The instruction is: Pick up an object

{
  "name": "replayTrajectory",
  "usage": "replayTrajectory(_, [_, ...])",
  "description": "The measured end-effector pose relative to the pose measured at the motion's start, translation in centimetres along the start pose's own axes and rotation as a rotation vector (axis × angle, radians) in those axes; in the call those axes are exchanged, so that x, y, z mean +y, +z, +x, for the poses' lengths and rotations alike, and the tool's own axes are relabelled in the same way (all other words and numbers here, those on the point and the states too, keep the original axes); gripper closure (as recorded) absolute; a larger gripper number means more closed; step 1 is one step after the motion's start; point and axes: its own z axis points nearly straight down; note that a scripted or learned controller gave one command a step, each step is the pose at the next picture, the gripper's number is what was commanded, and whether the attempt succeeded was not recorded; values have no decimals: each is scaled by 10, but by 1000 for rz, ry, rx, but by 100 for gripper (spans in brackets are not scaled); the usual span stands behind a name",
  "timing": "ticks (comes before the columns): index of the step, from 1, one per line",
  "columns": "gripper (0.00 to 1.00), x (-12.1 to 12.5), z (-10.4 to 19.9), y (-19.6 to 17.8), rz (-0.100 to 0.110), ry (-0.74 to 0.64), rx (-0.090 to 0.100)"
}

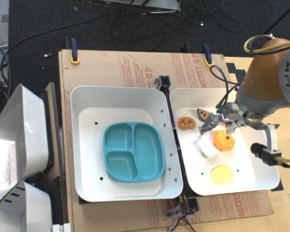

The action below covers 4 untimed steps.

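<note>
Over the right bin [261,180] is where I am right now, my grey arm with its orange band [268,69] reaching in from the right side. My pincer [221,124] hangs low above the bin's middle, right at the top edge of an orange, roundish object [224,141]. Whether my fingers are apart or together, I cannot tell; the wrist and its fittings crowd that spot. Nothing shows clearly gripped between them, so I make no claim of a hold.

Look at the cluster down there: the orange object sits touching a white lumpy thing [207,146] on its left. Further left, near the bin's inner wall, lies a brown pretzel-shaped piece [186,123]. Just beside it to the right, a small dark brown and orange piece [203,113] rests close to my pincer. Toward the near edge of the bin, well apart from the cluster, a flat yellow round [222,174] lies alone.

Across the divide, the left bin [87,129] holds a teal divided tray [134,152], three compartments, lying flat near its centre.

Both bins sit side by side on the brown board that covers the desk [116,66], with small clamps [74,52] at its far edge. Cables trail over the dark floor [34,13] beyond. Off to the left, more white bins [17,139] stand tilted.
</note>
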Motion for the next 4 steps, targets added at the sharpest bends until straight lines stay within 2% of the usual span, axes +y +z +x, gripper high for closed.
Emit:
replayTrajectory(1, [0,3,0,-8,-14,-3,-2])
replayTrajectory(3, [0,9,0,105,-15,-1,-3])
replayTrajectory(4, [100,13,-1,88,-29,1,-6])
